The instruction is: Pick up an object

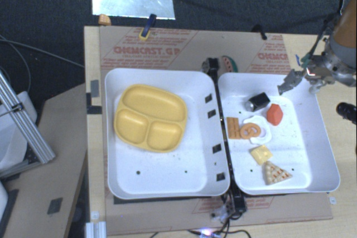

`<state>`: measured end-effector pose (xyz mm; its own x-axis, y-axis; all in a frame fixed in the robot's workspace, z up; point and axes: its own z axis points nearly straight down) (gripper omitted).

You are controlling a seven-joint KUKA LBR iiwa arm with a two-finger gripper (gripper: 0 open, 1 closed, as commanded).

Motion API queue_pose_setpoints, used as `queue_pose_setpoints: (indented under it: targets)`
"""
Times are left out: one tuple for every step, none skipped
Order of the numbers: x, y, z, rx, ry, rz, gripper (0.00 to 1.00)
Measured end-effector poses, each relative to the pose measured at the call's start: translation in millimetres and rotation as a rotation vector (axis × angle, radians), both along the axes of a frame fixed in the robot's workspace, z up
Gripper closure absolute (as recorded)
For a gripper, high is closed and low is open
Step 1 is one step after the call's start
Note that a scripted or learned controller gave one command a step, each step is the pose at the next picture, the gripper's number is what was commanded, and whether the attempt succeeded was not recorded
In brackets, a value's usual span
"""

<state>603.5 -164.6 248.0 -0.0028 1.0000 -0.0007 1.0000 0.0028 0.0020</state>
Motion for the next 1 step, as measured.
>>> queue_pose_setpoints:
  targets:
    - [23.3, -14.6, -101.9, 0.001, 0.005, -0.002, 0.0]
